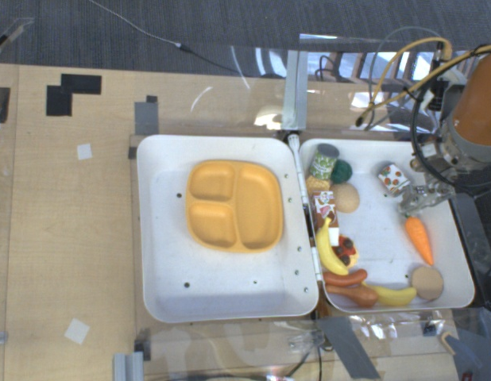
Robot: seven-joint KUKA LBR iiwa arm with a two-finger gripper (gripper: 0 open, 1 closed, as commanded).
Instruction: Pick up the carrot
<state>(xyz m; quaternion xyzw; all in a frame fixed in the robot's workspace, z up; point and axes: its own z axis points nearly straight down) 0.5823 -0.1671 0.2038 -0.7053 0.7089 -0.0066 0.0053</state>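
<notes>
Gripper blurred just above the carrot, arm cut off

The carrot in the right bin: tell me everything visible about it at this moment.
The carrot is a small orange toy, plastic-looking, smooth, tapering to a point. It lies flat on the floor of the right bin near the far right wall, broad end up-left, tip pointing down-right toward a round tan item. The gripper hangs just above its broad end; whether they touch cannot be told. Nothing else touches it.

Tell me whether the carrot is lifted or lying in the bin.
Lying in the right bin. The carrot rests on its floor, just below the gripper.
</notes>
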